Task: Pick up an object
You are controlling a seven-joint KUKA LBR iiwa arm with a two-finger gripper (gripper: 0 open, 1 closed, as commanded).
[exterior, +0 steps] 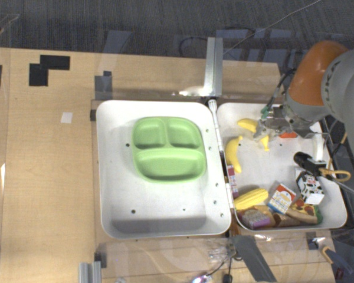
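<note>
- Pale wooden tabletop [41, 175], black marks [49, 68] at its far left; dark grey carpet [135, 10] beyond
- Left bin [115, 217]: a green divided plate [168, 147]
- Right bin [336, 214]: a small banana [246, 124] just beside the claw [270, 125], a longer banana [233, 156] near the left wall, perhaps a corn cob [251, 198] at the near edge
- Claw over the bin's far end; released or clenched, cannot tell

Two white bins [115, 175] [271, 170], one green tray [168, 148], two bananas [232, 156] [246, 124].

Green tray [168, 148], yellow banana [233, 155], white bins [115, 217].
</note>
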